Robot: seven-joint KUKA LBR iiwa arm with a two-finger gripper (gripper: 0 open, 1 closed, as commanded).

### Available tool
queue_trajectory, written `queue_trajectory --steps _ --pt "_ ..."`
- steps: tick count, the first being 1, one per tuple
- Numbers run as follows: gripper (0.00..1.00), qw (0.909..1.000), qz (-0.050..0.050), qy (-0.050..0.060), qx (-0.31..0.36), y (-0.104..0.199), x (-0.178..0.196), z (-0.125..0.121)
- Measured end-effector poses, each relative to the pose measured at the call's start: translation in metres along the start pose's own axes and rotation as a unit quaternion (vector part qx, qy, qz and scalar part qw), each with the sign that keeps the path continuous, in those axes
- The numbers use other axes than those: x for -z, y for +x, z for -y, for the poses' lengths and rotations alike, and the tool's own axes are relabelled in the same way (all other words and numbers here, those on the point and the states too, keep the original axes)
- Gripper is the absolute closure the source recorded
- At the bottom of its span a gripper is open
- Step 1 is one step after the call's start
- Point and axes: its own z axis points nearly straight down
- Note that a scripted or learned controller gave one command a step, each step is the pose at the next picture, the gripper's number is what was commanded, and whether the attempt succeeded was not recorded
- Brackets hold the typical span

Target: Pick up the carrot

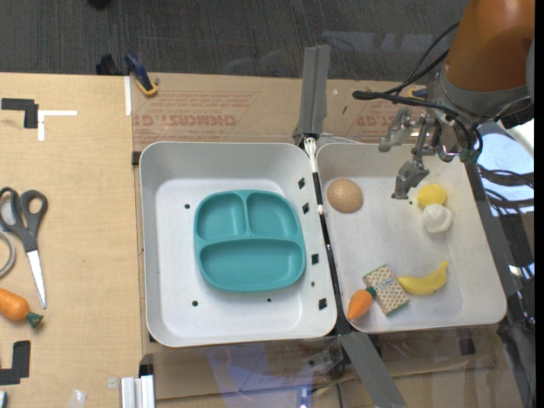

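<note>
Camera view: two-finger gripper (410, 170) over right white bin (484, 253), back edge; jaw state cannot be told, nothing seen between them. Beside: small yellow lemon-like ball (432, 195), white lump (437, 218), brown egg (344, 195). Front: yellow banana (423, 280), patterned square block (386, 289), small orange carrot (360, 304) at front-left corner. Left bin: teal divided plate (249, 240)

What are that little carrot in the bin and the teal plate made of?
The carrot looks like moulded plastic: even orange, smooth, with a stubby green tip. The teal plate also seems plastic, matte with soft rounded dividers. Neither can be confirmed by look alone.
</note>
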Motion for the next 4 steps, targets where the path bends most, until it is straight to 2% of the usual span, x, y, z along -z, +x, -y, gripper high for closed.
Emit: queue_trajectory --steps 1,2,3,4 --pt "0.00 0.8802 0.001 -0.001 0.475 0.008 -0.028 -0.057" --pt "0.00 0.8856 0.000 -0.002 0.464 0.050 -0.130 0.034" --pt "0.00 0.8923 -0.001 -0.002 0.451 0.149 -0.142 0.001" --pt "1.00 0.8916 0.002 -0.001 0.453 0.147 -0.130 -0.001"
